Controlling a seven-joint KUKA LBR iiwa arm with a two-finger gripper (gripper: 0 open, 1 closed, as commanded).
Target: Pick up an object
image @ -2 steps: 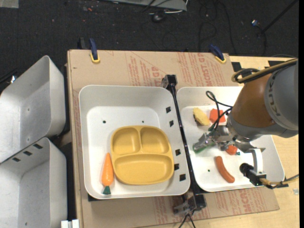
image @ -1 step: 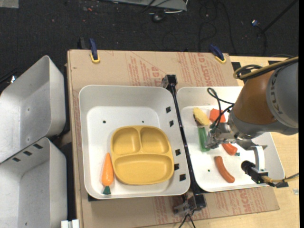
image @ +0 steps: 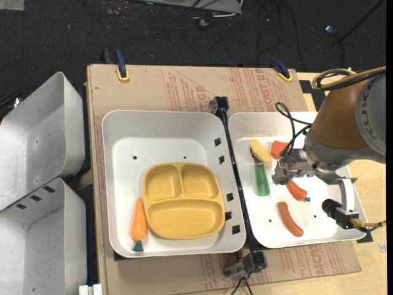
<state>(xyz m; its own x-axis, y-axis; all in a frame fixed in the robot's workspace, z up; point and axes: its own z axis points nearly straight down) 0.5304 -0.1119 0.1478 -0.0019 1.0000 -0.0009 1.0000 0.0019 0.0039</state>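
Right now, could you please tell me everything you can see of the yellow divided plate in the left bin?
The yellow divided plate is a rounded-rectangle tray that looks like matte plastic, with two smaller compartments at its far side and one long compartment nearer the camera. It lies flat, right side up, on the floor of the left bin, towards the near side. A toy carrot lies along its left edge, seemingly touching it.

Dark speckled floor (image: 55, 35), loose cables (image: 270, 39), cardboard-covered bench (image: 178, 85).

The arm (image: 344, 128) hangs over the right bin (image: 270, 235) among a green stick (image: 262, 180), yellow corn (image: 260, 150) and sausage (image: 290, 219); the left bin (image: 116, 183) holds a yellow tray (image: 183, 200) beside a carrot (image: 139, 221).
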